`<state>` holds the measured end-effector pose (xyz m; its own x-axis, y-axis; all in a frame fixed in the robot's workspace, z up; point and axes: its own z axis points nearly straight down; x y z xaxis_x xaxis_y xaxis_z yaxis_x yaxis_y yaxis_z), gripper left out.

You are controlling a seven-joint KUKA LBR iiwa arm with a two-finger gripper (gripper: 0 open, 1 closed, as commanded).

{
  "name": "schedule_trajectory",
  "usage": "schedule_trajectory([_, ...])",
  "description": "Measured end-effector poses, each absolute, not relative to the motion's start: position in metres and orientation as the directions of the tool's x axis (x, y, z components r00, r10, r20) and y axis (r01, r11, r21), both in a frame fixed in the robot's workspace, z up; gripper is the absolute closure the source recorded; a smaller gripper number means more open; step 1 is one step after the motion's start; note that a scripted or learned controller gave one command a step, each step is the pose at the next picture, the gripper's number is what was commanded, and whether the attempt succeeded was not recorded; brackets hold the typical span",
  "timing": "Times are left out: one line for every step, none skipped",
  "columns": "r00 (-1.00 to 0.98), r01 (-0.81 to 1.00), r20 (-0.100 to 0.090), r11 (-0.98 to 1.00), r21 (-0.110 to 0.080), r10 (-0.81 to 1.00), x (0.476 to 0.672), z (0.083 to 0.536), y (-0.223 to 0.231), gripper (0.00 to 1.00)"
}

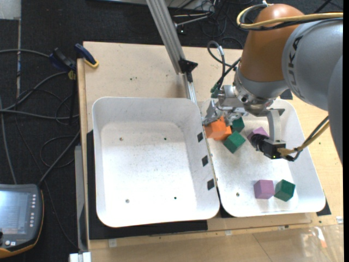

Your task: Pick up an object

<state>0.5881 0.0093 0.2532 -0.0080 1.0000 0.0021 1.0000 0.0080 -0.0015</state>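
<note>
Counting blocks (pixel 235 141) — three green, two purple, one orange.

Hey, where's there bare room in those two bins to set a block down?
The left bin has a bare floor. In the right bin, bare floor lies along the near rim left of the purple block. Crowded: blocks around the claw.

An orange block (pixel 219 129) lies in the right bin (pixel 305 162), close against that bin's left wall and toward the far edge of the worktop. A green block (pixel 234 142) sits tilted, touching its near-right side, and another green piece (pixel 238 125) shows just behind. A pink-purple block (pixel 259 132) lies to their right, partly hidden. Toward the worktop's near right corner, a purple cube (pixel 264 189) and a green cube (pixel 284 190) rest side by side, nearly touching.
</note>
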Motion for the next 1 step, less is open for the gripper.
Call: schedule_trajectory([-0.007, 1.000, 0.001, 0.007, -0.001, 1.000, 0.6014, 0.2375, 0.0637, 1.00])
